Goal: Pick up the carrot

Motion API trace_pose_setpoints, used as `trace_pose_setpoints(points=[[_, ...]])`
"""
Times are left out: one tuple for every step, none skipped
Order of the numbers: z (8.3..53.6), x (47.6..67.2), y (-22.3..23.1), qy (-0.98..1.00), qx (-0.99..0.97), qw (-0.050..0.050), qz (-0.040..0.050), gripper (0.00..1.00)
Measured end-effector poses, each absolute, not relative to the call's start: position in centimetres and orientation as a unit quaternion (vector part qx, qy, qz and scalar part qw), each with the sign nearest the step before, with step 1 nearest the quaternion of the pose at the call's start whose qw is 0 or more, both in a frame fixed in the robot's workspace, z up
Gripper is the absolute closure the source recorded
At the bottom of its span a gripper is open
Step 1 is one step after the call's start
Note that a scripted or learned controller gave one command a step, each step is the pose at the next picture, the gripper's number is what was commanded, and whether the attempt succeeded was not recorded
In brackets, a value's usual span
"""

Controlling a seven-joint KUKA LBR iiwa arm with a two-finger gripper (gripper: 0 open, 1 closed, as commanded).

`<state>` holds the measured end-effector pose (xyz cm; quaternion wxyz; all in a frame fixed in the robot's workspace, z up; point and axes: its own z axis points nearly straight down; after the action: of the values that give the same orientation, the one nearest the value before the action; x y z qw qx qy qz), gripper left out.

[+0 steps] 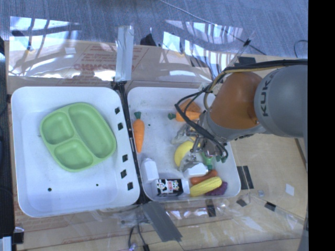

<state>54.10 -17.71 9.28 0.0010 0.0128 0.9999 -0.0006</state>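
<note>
Gripper (200, 151) hangs low over the middle of the right bin (157, 95), wrapped in black cable under the orange wrist band. Cannot tell how the jaws stand; cabling and the wrist hide them. Nothing visibly held.

Directly under and beside the gripper: a yellow lemon-like fruit (183, 153), touching or nearly so. Just below it a white block (198, 169), then a cluster at the bin's near wall: a yellow banana-shaped piece (205, 187), a red-orange piece (201, 180), a small milk carton (168, 187), a white bottle (150, 168).

Carrot (138, 132) lies apart from all this, lengthwise against the right bin's left wall, green top toward the far end, well to the left of the gripper with bare floor between.

Left bin (26, 156) carries a green divided plate (78, 136).

Judgement: approach step, grasp not begun. Next move calls for a shift left across the bin, jaws aligned across the carrot's narrow width, then descent. The wall close alongside may crowd one finger.
</note>
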Motion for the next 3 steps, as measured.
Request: trace_pose_setpoints(points=[[9.3,61.1,-18.2,0.993,0.118,0.002,-0.0001,0.0],[10.5,61.2,-18.1,0.993,0.115,0.004,-0.0005,1.0],[23.0,60.2,-21.0,0.977,0.212,0.006,-0.0012,1.0]])
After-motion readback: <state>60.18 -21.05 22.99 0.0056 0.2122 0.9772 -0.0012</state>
